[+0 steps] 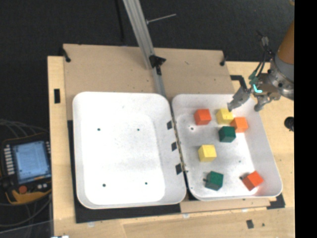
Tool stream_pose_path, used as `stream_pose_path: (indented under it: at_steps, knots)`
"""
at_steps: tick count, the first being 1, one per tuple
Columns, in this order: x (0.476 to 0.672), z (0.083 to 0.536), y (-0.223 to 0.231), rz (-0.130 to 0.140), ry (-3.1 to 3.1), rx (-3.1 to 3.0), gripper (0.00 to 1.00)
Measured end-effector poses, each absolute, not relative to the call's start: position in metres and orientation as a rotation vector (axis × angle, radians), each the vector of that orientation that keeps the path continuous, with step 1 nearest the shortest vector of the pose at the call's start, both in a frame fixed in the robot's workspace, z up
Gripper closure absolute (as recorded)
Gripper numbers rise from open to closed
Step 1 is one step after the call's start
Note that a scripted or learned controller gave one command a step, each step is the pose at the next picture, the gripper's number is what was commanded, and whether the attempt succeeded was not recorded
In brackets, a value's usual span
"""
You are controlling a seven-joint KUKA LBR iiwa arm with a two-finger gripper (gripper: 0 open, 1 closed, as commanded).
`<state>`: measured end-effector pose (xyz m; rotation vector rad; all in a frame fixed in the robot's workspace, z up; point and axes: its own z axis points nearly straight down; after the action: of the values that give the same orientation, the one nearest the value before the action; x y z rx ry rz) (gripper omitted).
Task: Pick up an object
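Gripper [246,102] hung over the far right corner of the right bin [262,148], reaching in from the bench's right edge, fingers spread apart with nothing between them, left fingertip [233,105] just above the far yellow cube. Seven cubes lay scattered in that bin. Nearest the far edge: orange cube [202,116] toward the left wall, yellow cube [224,115] just beside it on the right, and a second orange cube [240,124] close against the yellow one's right side. Just nearer than those, dark green cube [227,134], touching or almost touching the yellow and orange ones above it. About the middle of the bin, second yellow cube [207,152], well apart from the rest. Toward the near edge, second green cube [214,180], tilted, and in the near right corner a third orange cube [252,180], also turned at an angle. Left bin [124,148] sat beside the right one, the two touching along their inner walls. Off the bench's left edge, handheld control pendant [27,165] with a lit screen. Slanted metal pole [141,33] rose from the bench's far edge between the bins
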<state>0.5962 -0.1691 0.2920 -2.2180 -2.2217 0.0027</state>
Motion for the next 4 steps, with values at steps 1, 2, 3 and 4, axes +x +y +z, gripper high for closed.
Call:
stream_pose_path:
  at_steps: [1, 2, 3, 4]
  knots:
    - [0.597, 0.294, -0.169, 0.0, -2.225, -2.22, 0.0]
    - [0.597, 0.233, -0.164, 0.006, -2.219, -2.219, 0.0]
    - [0.593, 0.17, -0.165, 0.007, -2.218, -2.22, 0.0]
    - [0.595, 0.125, -0.16, 0.0, -2.229, -2.235, 0.0]
